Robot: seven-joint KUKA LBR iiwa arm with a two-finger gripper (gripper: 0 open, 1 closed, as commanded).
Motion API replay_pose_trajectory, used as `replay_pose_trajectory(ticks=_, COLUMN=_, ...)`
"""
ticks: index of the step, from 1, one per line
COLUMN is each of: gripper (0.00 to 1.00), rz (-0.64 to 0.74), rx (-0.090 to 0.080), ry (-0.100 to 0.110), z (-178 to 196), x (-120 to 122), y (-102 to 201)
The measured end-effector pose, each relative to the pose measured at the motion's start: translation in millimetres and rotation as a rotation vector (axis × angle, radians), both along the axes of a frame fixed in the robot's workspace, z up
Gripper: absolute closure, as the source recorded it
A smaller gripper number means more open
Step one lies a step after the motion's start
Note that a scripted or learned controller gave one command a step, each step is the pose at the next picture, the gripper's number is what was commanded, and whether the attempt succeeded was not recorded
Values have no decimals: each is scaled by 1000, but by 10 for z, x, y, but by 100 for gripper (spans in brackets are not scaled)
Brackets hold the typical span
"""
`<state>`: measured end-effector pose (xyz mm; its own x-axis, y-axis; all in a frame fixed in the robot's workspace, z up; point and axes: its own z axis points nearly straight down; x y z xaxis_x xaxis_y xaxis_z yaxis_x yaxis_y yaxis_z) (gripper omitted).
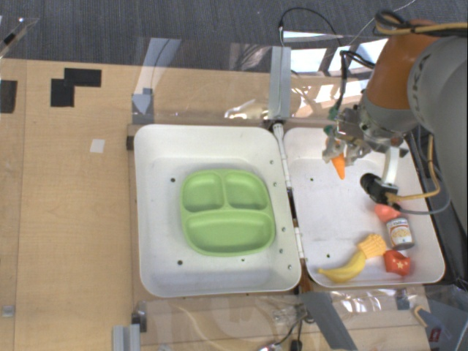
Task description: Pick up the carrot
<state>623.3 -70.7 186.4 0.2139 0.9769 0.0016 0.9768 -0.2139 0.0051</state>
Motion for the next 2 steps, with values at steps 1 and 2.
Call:
replay_pose_trajectory(ticks=1, gripper=100, rz=-151, rx=0, ry=2, z=465, x=-63, y=306)
replay_pose_trajectory(ticks=2, gripper=100, rz=148, rx=-2, ry=2, z=642, x=55, y=236)
